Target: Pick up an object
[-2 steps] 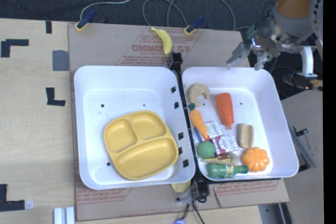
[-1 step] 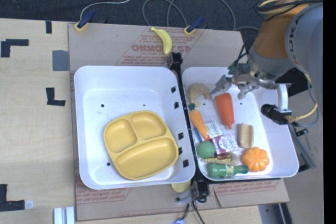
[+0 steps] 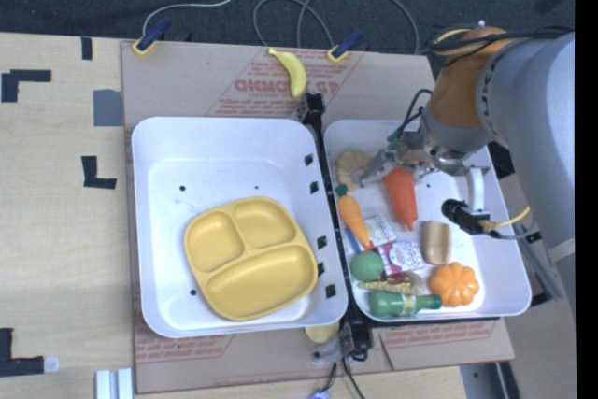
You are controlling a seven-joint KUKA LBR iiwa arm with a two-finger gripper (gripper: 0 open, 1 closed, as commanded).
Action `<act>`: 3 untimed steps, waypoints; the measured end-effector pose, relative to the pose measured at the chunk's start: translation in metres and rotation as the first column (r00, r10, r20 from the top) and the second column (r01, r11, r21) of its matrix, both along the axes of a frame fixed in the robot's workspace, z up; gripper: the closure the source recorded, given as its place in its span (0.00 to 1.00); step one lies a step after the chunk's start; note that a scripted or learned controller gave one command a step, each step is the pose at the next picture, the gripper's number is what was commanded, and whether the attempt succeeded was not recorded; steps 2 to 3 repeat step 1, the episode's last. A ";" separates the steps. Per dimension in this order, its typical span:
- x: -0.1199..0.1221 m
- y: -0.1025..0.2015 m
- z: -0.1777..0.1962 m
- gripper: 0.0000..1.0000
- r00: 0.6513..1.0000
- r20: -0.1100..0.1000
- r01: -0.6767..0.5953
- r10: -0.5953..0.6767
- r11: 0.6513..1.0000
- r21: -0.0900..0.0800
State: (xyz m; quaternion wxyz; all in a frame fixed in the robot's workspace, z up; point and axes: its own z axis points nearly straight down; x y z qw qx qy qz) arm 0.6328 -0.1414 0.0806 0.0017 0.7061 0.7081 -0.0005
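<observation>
A: Camera view, go. Where's the gripper?

B: Gripper [image 3: 397,162] is low over the far part of the right bin [image 3: 509,290], the arm [image 3: 523,98] coming in from the right. It sits just at the top end of the big carrot [image 3: 403,197], seems to touch it. Can't tell how far open the fingers are, or if anything's held; too blurred and partly hidden.

A: Other stuff in that bin?

B: A smaller carrot [image 3: 354,221] along the left wall, a beige lump [image 3: 351,165] in the far left corner, a packet [image 3: 392,243] in the middle, a tan piece [image 3: 435,241] beside it, an orange pumpkin [image 3: 454,283] near the front right, a green round thing [image 3: 367,265] and a green corn-like toy [image 3: 402,302] at the front.

A: Left bin?

B: Left bin [image 3: 159,145] has a yellow divided plate [image 3: 250,256], lying flat, toward the front.

A: Outside the bins?

B: A banana [image 3: 291,70] on the cardboard on the bench [image 3: 56,201], behind the bins.
</observation>
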 end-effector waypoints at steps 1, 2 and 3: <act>0.002 0.000 0.017 1.00 1.000 0.004 0.000 0.000 1.000 0.001; 0.002 0.000 0.017 1.00 1.000 0.004 0.000 0.000 1.000 0.001; 0.002 0.000 0.017 1.00 1.000 0.004 0.000 0.000 1.000 0.001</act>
